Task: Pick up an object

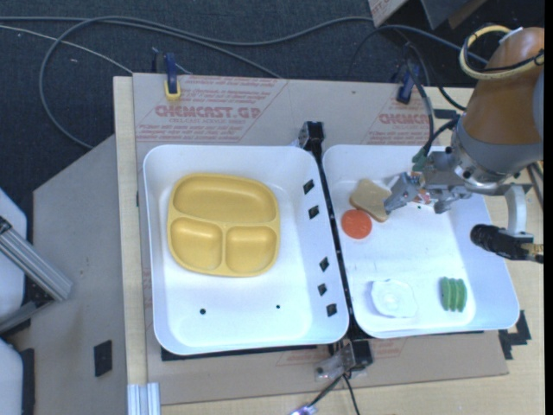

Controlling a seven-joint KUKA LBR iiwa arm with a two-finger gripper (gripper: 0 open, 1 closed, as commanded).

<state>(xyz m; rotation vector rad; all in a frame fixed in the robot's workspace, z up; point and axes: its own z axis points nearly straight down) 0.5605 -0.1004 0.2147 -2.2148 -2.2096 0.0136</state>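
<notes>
The arm [505,85] comes in from the right and bends down over the right bin [484,318], with its gripper [413,194] low over the upper part of that bin. Whether the gripper is released or clenched cannot be told from this slanted view, since the metal parts at its tip blur together, and nothing shows clearly between them. Just to the left of the gripper, so close that it seems to touch the tip, lies a tan piece of bread [369,198], tilted with one corner toward the divider between the bins. Below and to the left of the gripper, just under the bread, sits an orange ball [357,224], a little apart from the tip. Farther below the gripper, near the front of the same bin, lies a white round lid [393,298], hard to make out against the white floor. Below and to the right of the gripper, near the bin's front right corner, rests a green ridged vegetable [453,293], well apart from the tip. Far to the left of the gripper, across the divider, the left bin [173,318] holds a yellow divided plate [225,224] with three compartments, lying flat in the upper left part of that bin.
</notes>
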